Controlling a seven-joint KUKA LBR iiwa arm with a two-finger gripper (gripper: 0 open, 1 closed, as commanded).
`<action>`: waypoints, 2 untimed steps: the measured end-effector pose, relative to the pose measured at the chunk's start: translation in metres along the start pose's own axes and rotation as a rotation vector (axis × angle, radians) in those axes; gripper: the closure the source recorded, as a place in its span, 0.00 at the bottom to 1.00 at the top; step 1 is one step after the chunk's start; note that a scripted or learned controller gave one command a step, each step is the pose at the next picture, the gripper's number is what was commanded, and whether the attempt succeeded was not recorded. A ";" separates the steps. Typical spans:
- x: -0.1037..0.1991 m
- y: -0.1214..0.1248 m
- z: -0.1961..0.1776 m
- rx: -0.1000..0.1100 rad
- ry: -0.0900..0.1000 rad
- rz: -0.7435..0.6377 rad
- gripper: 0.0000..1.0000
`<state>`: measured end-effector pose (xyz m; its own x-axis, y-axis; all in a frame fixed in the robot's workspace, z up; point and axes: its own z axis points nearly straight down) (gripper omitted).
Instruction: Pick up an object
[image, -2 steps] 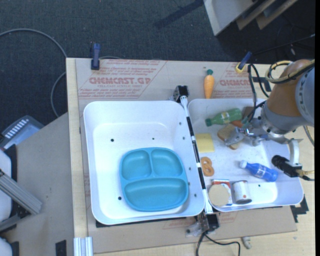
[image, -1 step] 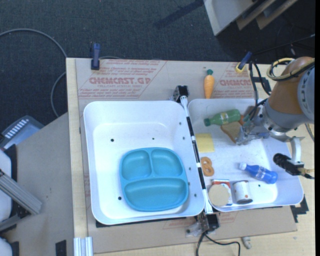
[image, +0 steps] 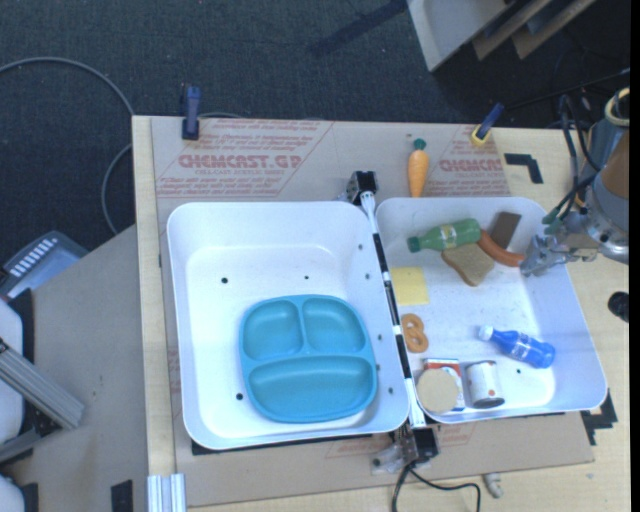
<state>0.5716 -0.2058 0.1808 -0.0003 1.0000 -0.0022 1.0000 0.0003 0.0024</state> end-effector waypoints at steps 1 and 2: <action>0.000 0.000 0.001 0.001 0.001 0.000 0.00; -0.002 -0.060 0.097 0.004 0.002 0.001 0.00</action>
<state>0.5118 -0.2082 0.0840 0.0009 1.0000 -0.0001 1.0000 -0.0009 -0.0011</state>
